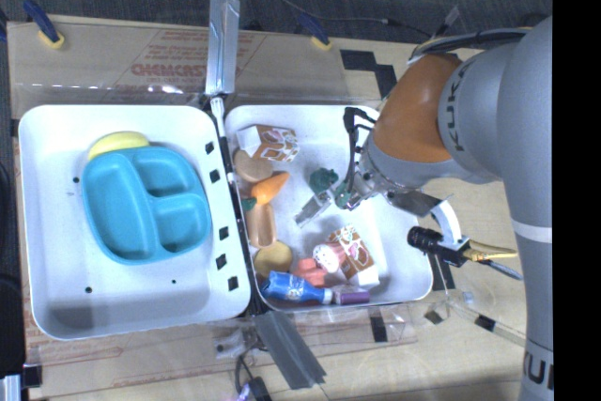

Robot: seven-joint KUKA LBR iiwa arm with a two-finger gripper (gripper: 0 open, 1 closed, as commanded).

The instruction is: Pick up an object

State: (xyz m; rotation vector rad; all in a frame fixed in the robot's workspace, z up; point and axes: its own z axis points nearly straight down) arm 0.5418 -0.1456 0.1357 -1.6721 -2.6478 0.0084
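A fixed overhead camera looks down at a slant on a bench holding two shallow white bins side by side. The left bin [47, 230] holds a blue divided tray [146, 202] with three compartments, and a yellow object [119, 143] peeks out from under the tray's far edge. The right bin [413, 282] holds a scatter of small toys. A patterned white and brown box [272, 144] lies near the far wall. Below it, along the left wall, sit a tan piece [250, 166], an orange carrot-shaped toy [269, 187], and a tan bread-like piece [261, 225]. Near the front wall lie a yellowish piece [273, 254], a blue bottle on its side [294, 291], pink pieces [316, 269], and a second patterned box [352, 255]. The grey arm [512, 117], with its orange band [418, 113], reaches in from the right, and its gripper [329, 194] is low in the middle of the right bin, just beside a small dark green object [325, 177]. Whether anything is grasped cannot be told from this angle.
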